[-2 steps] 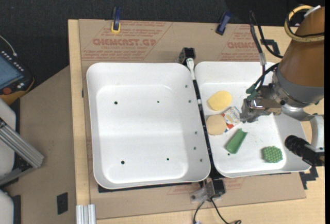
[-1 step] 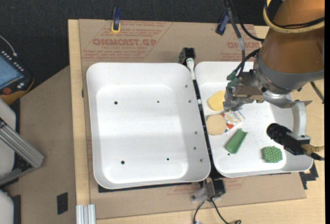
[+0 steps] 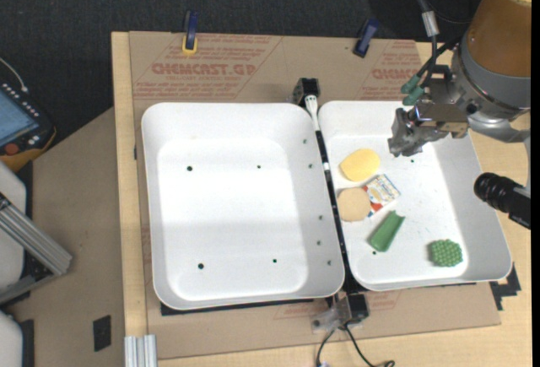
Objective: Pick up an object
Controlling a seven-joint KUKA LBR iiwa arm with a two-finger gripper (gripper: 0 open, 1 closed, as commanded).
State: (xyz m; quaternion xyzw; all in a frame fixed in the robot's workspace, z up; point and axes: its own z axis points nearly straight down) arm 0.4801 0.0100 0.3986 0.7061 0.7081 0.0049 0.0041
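Yellow obj (image 3: 360, 164) in rt bin (image 3: 472, 188), just left-below gripper (image 3: 406, 143); finger state can't tell.

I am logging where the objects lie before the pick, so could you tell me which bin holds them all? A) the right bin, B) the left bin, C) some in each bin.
A: the yellow piece, tan round piece, small packet, green block and green bumpy ball all lie in the right bin.
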